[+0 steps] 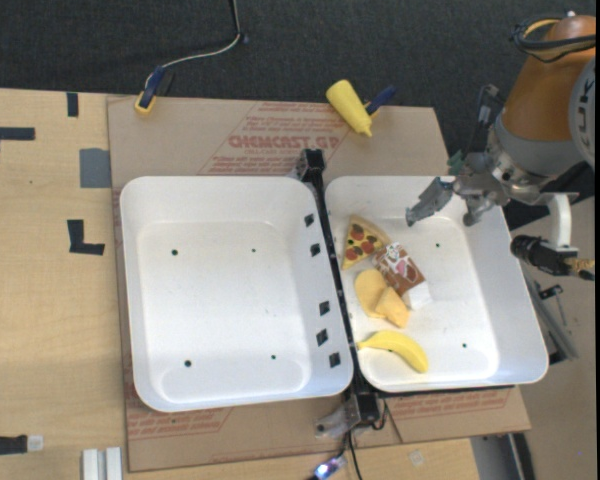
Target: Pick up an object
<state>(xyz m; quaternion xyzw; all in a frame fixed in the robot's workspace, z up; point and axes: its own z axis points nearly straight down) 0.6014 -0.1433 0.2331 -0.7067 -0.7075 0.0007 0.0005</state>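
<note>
Bins: two shallow white bins side by side on a brown cardboard sheet (pixel 270 133), touching along a middle seam with black clips.
Left bin (pixel 140 268): bare white floor with four small dark dots.
Right bin (pixel 510 308): four toy foods, all gathered along its left side close to the seam.
Banana (pixel 396 349): one, yellow, lying nearest the front edge of the right bin.
Yellow wedge (pixel 380 298): one pale yellow piece, just behind the banana and touching the brown packet.
Brown packet (pixel 402 268): one, brown and white, lying at a slant just right of the pizza slice.
Pizza slice (pixel 362 242): one, red and orange with dark spots, farthest back of the four, beside the seam.
Gripper (pixel 450 203): one, over the back right part of the right bin, above and right of the foods and apart from them; its two fingers are spread well apart with nothing between them.
Arm (pixel 545 98): one, grey with an orange band, coming in from the right.
Yellow clamps: two on the far edge of the cardboard, a large one (pixel 350 106) near the middle and a small one (pixel 150 96) to the left.
Cable (pixel 215 43): one pale cable across the dark floor beyond the bench, ending at the small clamp.
</note>
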